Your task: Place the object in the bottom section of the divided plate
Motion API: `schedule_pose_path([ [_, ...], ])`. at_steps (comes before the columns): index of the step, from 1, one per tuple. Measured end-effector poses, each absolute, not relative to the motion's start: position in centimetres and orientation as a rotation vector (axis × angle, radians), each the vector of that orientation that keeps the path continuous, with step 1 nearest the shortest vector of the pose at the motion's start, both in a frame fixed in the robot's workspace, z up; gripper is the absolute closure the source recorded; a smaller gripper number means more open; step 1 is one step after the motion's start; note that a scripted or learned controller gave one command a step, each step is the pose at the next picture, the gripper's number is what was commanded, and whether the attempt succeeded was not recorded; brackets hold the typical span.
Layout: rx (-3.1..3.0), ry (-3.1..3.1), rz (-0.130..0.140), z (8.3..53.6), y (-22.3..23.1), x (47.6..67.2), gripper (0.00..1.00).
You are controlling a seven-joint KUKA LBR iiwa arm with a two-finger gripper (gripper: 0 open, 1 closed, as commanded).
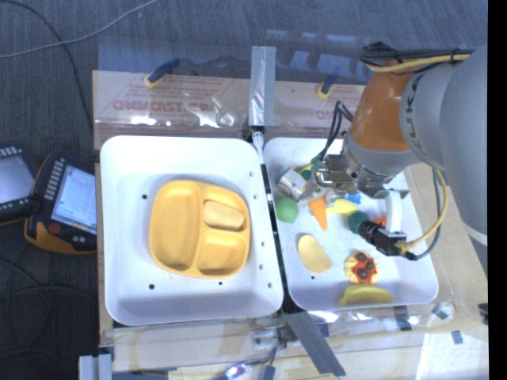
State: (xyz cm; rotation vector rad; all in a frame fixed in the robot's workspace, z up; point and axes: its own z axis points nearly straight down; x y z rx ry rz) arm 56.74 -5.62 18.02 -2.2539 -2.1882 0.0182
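Gripper (329, 182) sits low in right bin (424, 279), above the orange carrot (318, 211); we cannot tell its state. Divided plate (198, 228) occupies left bin (127, 291).

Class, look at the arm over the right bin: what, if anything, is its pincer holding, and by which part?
It cannot be told. The pincer hangs low over the toy food near the orange carrot, but the wrist hides its tips.
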Motion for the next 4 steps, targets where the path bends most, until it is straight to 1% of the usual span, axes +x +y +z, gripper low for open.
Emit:
schedule_pose_path([
  [1, -2.378, -2.047, 0.015, 18.0, -0.2, 49.7, 1.00],
  [2, -2.590, -1.773, 0.016, 17.9, 7.9, 55.5, 1.00],
  [3, -2.645, -1.721, -0.023, 11.4, 12.2, 59.1, 1.00],
  [4, -2.690, -1.626, 0.016, 14.1, 20.3, 56.3, 1.00],
])
